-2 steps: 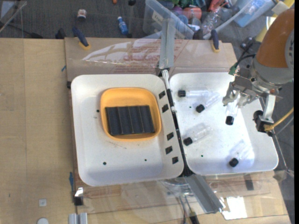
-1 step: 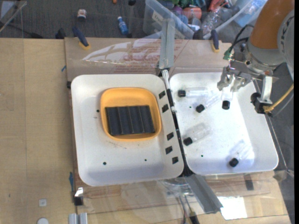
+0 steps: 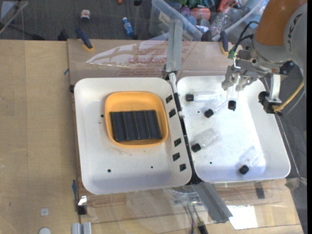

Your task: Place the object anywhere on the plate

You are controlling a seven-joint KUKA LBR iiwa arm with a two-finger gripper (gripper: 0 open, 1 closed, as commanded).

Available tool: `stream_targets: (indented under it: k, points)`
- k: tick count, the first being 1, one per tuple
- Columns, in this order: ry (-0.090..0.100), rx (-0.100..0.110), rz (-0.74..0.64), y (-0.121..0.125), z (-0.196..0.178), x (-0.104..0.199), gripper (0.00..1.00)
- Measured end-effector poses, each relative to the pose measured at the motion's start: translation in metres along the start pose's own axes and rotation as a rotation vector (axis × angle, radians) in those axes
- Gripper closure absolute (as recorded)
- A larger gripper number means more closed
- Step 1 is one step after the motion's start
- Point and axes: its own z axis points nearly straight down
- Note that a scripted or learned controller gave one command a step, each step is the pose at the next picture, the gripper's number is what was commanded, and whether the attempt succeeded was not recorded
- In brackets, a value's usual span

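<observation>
Two shallow white bins side by side on the worktop (image 3: 34, 130): left bin (image 3: 87, 130) and right bin (image 3: 265, 130), with a row of five small black tabs (image 3: 176, 142) down the seam between them.

One orange plate (image 3: 134, 97), squarish with rounded corners, sitting in the middle of the left bin. One dark ribbed slab (image 3: 135, 125) lying flat on that plate, covering most of its floor.

Four clear plastic bottles with black caps, all lying on their sides in the right bin and apart from one another: far-left bottle (image 3: 201, 97) near the far wall, second bottle (image 3: 218, 106) just beside it toward the centre, third bottle (image 3: 207, 137) close to the seam, fourth bottle (image 3: 251, 159) in the near right corner. All four well apart from the plate.

One small black piece (image 3: 232, 105) just under the hand; too small to tell whether a cap or part of the tool.

Reaching in from the right, grey arm with its orange band (image 3: 275, 18) at the far right corner, wrist bent downward. Hand (image 3: 235, 84) hanging over the far part of the right bin, just beside the second bottle. Impossible to tell whether apart, together or clamped on anything.

Beyond the bins, one clear tub (image 3: 204, 9) heaped with coloured items.
</observation>
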Motion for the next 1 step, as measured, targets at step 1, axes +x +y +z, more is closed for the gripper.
stream_targets:
  k: [1]
  points:
    - [0.0, -0.001, -0.07, -0.0026, -0.0259, 0.0139, 1.0]
